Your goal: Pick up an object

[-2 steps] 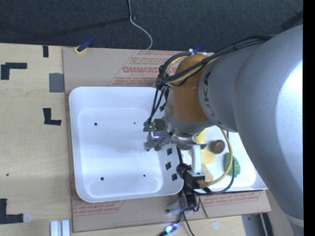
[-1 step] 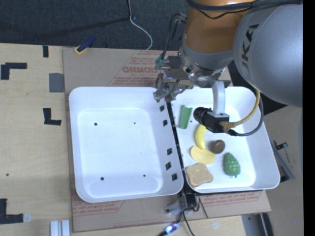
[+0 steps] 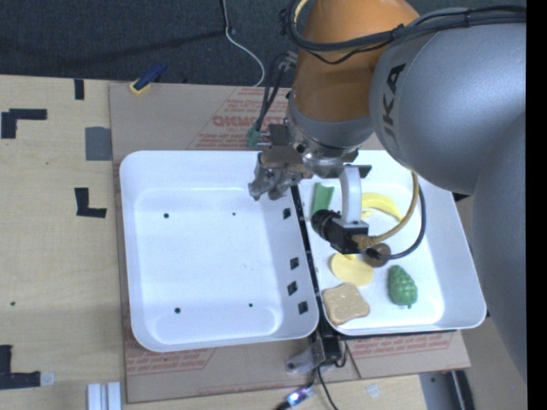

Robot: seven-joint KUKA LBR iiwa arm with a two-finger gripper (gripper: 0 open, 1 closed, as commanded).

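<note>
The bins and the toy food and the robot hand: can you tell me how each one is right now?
Left bin: upright, flat on the bench.
Right bin: upright, holds the food.
Bread: lying flat, near front of right bin.
Yellow disc: lying flat, beside the bread.
Green fruit: resting on its side, apart from the bread.
Banana: lying flat, partly hidden.
Green stick: partly hidden by the arm.
Gripper: above the bins' shared edge, holding nothing visible.

Toast slice point(image 3: 345, 302), yellow disc point(image 3: 351, 269), green lump point(image 3: 402, 285), banana point(image 3: 381, 204) lie in right bin point(image 3: 457, 263).
</note>
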